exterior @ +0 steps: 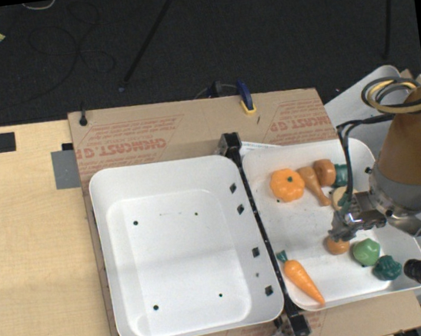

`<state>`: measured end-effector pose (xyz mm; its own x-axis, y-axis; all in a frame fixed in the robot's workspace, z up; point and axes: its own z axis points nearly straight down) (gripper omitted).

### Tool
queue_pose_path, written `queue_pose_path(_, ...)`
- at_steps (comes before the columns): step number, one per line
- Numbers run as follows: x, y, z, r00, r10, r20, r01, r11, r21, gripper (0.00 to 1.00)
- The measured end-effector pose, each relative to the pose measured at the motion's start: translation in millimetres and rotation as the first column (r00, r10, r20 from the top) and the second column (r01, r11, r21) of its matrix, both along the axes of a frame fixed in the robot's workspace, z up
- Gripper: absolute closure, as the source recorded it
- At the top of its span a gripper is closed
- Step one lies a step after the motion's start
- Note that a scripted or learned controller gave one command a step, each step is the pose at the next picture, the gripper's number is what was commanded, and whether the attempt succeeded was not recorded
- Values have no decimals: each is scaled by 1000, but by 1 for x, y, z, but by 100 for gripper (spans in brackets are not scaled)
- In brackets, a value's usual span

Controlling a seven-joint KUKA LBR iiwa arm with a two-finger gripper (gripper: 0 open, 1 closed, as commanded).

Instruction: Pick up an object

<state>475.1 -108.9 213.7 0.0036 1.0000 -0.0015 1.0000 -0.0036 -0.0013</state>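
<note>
We look down on two shallow white bins set side by side on a cardboard sheet (190, 131), split by a black divider (250, 220). The left bin (115, 208) lies on one side of that divider; the right bin (272, 164) on the other holds toy food. In it, an orange pumpkin (287, 185) sits near the divider, with a brown piece (318, 178) just beyond it and a teal piece (341, 174) further out. A carrot (302, 280) lies close against the divider at the near end. The gripper (346, 223) hangs over the right bin just above a small orange-brown piece (336, 245); we cannot tell how it stands. A green pepper (366, 251) and dark green piece (386, 267) lie farthest from the divider
</note>
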Motion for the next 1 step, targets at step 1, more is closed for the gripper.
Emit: queue_pose_path(1, 0, 29, -21, 1000, 5, -4, -5, 1000, 4, 100)
